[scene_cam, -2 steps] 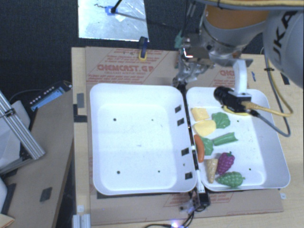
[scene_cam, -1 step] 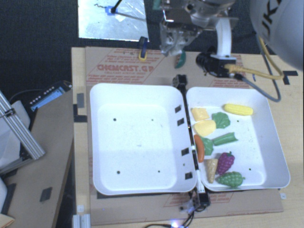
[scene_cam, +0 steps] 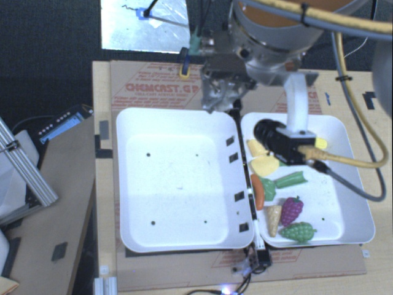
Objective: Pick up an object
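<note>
View: camera view, looking down on both bins at a slant.
Arm: the arm (scene_cam: 288, 17) comes in from the top right and bends down toward the far side of the bins.
Gripper: the gripper (scene_cam: 222, 100) hangs over the far rim of the left bin (scene_cam: 178, 183), at its far right corner, just beside the seam between the two bins.
Grip state: blurred and partly hidden by the wrist, so I cannot tell whether it is open or closed. No toy shows in it.
Right bin: the right bin (scene_cam: 344, 195) carries all the toys, gathered along its left wall.
Toys, far to near: a yellow banana (scene_cam: 254, 147) lies nearest the far edge. A yellow lemon (scene_cam: 265, 165) touches it. Next comes a green pepper (scene_cam: 290, 179) toward the middle. An orange carrot (scene_cam: 258, 192) lies along the left wall. Then come a beige cone (scene_cam: 273, 217) and purple grapes (scene_cam: 292, 209). Green grapes (scene_cam: 298, 232) sit by the near edge.
Base: both bins sit on a cardboard sheet (scene_cam: 153, 88) with red print.
Done: as I judge it, nothing yet. Every toy rests on the bin floor, well apart from the gripper.
Left: all of the pick. The gripper has to cross to the right bin, come down over one toy, close on it and lift it clear.
Likely target: unclear. The banana is the closest.
</note>
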Motion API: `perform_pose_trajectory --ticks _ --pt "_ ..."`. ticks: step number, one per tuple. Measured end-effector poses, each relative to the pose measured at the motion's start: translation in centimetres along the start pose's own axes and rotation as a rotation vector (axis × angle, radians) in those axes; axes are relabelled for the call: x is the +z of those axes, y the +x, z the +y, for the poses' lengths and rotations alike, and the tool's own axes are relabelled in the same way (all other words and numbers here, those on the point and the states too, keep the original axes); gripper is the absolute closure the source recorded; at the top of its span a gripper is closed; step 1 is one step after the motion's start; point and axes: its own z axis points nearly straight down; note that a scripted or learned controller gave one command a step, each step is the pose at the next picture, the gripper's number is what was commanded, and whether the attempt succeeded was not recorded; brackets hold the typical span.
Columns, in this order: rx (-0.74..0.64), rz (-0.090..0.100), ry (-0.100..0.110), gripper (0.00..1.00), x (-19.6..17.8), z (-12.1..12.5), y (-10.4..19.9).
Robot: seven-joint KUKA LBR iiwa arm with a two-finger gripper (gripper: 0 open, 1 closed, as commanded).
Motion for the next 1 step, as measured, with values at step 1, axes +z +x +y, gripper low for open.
perform_pose_trajectory --ticks 1 --pt "0.012 -0.004 -0.002 1.00 0.34 6.31 0.47"
